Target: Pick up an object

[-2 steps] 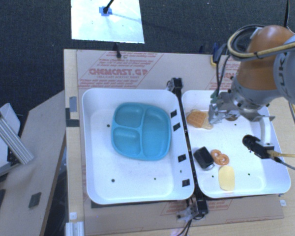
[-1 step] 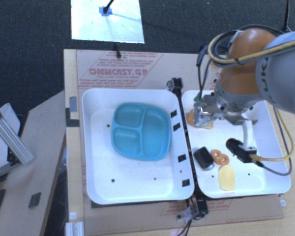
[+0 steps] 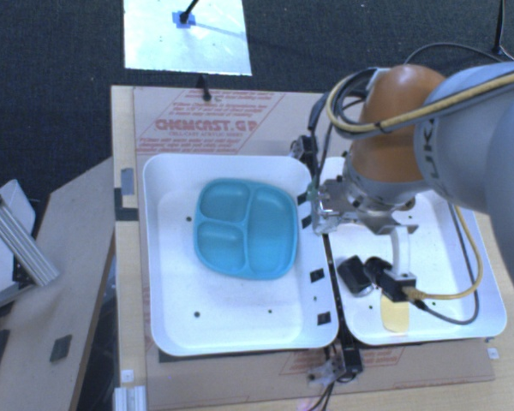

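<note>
The grey arm is reaching in from the right of the view and curving downward at its orange band. The wrist is pointing steeply down, and the gripper is hanging low beneath it, angling toward the left. Its state is not discernible from above.

On the counter, a tan cardboard sheet carries a shallow white plastic left bin and a matching right bin, touching side by side. A blue divided plastic plate lies mid-left bin. A yellow flat piece lies at the right bin's front edge.
</note>
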You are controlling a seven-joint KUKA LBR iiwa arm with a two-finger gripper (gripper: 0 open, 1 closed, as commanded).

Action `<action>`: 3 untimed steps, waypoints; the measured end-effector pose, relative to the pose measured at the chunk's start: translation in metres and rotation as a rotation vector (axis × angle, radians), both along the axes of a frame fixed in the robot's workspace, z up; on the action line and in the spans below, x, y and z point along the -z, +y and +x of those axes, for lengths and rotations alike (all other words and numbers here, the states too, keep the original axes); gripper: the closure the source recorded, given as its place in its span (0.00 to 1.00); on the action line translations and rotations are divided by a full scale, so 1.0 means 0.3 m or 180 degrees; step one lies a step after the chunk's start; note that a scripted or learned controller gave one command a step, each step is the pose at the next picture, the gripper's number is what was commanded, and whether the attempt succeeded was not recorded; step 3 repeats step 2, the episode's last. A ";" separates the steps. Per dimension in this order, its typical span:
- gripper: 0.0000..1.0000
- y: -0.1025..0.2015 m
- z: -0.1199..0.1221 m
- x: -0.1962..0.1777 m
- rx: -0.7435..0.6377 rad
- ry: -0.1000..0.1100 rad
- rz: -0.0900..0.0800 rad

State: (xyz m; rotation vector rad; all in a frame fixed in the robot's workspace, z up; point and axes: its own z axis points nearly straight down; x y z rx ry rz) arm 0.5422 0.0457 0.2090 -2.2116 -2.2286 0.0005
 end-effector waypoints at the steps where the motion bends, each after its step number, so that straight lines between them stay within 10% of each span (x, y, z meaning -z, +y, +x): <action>1: 1.00 0.171 -0.067 0.003 0.0001 0.0000 0.0000; 2: 0.00 0.166 -0.065 0.003 0.0014 -0.0003 -0.0002; 3: 0.00 0.166 -0.065 0.003 0.0014 -0.0003 -0.0002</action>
